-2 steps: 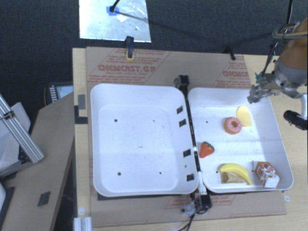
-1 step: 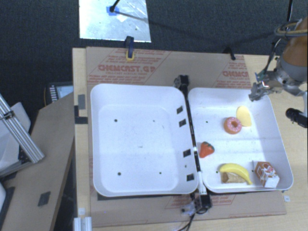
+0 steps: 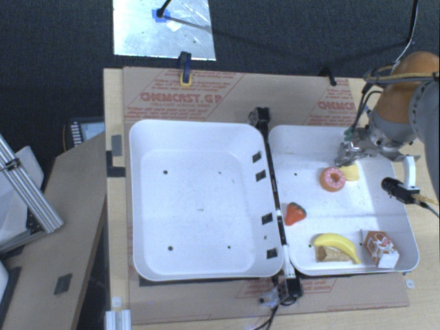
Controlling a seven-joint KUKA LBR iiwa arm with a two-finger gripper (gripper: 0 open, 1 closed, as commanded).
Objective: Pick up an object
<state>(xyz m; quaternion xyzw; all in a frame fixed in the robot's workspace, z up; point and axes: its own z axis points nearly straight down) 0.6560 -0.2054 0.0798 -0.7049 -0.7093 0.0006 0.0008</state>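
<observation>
The floor (image 3: 309, 26) is dark carpet, filling the view above and beside everything. On it at the top lies a silvery sheet (image 3: 163, 19) with a blue mark and a thin black rod crossing it. The surface (image 3: 227, 91) is tan board printed with red lettering, and a lower tan shelf (image 3: 69, 239) juts off to its left, next to a slanted metal rail (image 3: 24, 191).

Two white bins sit side by side on the surface, touching along a dark clipped seam. The left bin (image 3: 141, 184) has only small dots on its floor. The right bin (image 3: 405, 249) holds the items.

The arm (image 3: 405, 95) enters from the right, grey with an orange band, bending down over the right bin's far corner. Its hand (image 3: 347, 153) hangs low at the bin's upper part, just above the donut; whether its fingers are spread or pressed together cannot be told.

The banana (image 3: 337, 243) lies near the front wall on a brown slab (image 3: 330, 254). A red-and-white box (image 3: 380, 248) sits just beside it to the right. The pink donut (image 3: 333, 179) touches a pale yellow piece (image 3: 351, 173). A strawberry (image 3: 295, 214) lies near the seam.
</observation>
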